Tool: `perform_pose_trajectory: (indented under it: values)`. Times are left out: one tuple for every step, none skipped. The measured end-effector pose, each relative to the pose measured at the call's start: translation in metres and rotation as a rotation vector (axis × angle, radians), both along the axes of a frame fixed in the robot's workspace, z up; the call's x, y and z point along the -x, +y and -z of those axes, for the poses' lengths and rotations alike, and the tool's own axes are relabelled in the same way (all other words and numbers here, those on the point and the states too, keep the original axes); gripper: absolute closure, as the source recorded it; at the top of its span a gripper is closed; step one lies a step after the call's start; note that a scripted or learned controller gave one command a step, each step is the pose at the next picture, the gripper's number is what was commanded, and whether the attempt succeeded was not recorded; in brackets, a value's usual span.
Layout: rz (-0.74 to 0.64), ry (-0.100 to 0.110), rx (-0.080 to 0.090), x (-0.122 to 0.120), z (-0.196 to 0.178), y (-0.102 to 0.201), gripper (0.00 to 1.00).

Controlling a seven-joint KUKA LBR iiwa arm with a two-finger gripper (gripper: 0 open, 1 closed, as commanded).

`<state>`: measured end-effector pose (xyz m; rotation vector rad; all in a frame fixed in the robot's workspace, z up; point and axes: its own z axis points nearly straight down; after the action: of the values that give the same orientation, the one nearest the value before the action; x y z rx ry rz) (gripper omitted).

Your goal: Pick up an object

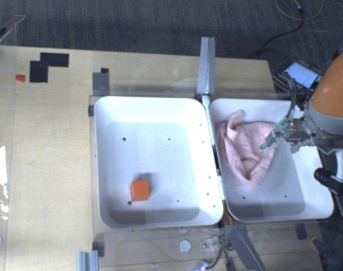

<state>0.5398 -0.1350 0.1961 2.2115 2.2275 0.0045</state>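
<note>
Pale wooden tabletop [47, 168] carries two shallow white plastic bins. Right bin [307, 202]: crumpled pink cloth [247, 148] at its 9 o'clock side, bunched for easy pinching. My gripper [271, 143] sits on the cloth's 3 o'clock edge; fingers' spread I cannot tell. Left bin [160, 117]: small orange cube [140, 190] at 7 o'clock.

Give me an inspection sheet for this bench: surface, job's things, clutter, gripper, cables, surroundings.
Surface: pale wooden bench bearing two shallow white bins, left bin and right bin, side by side.
Job's things: orange block in the left bin's lower left part; crumpled pink cloth in the right bin's left half.
Clutter: black markers and a small orange square on the bench's upper left.
Gripper: gripper over the cloth's right edge; a hold cannot be confirmed.
Cables: thin looped cable on the floor, upper right.
Surroundings: dark carpet beyond the bench.
</note>
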Motion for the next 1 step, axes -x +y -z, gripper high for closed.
perform_pose_trajectory:
  values:
    - [0.086,-0.004,0.000,-0.0266,0.1003,0.0313,0.00]
